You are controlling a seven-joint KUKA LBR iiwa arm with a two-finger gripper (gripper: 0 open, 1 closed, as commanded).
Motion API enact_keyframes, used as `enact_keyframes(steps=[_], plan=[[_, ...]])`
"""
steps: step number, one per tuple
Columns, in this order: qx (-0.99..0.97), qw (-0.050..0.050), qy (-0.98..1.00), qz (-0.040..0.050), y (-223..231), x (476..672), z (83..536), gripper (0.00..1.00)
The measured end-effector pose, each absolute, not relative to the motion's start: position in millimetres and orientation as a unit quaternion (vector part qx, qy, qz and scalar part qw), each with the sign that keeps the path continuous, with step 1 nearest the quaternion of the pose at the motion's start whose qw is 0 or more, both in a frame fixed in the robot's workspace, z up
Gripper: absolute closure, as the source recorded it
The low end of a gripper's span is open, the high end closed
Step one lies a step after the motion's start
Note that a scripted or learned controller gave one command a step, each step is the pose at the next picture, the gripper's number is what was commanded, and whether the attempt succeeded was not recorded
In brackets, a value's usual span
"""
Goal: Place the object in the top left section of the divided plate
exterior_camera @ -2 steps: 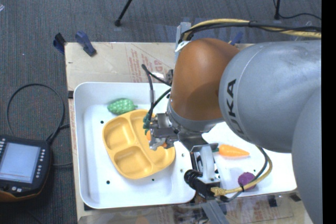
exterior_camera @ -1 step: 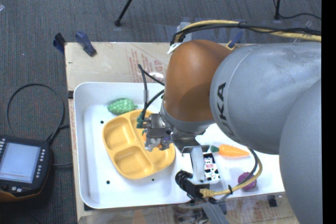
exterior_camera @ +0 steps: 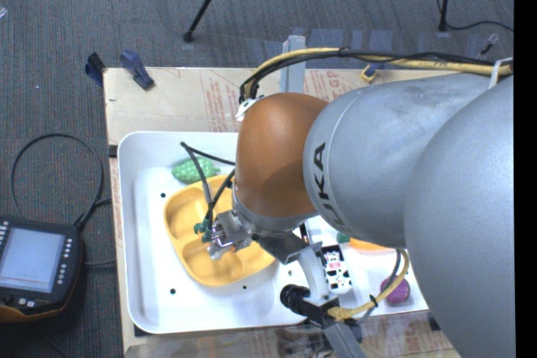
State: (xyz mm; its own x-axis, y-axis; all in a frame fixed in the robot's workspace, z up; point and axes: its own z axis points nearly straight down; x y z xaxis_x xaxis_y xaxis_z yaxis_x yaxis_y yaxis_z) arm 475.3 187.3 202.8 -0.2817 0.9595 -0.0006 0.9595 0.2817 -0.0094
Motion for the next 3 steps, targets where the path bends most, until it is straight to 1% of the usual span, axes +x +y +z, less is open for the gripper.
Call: enact_keyframes(steps=[1, 2, 3], plan=[[-0.459, 0.001, -0.888, 0.0014, 218, 546.1, 225, 1.0], [-0.549, 0.001, -0.836, 0.0019, 162, 532.2, 248, 1.0], [-0.54, 0.003, -0.842, 0.0037, 176, 485.3, 219, 1.0]])
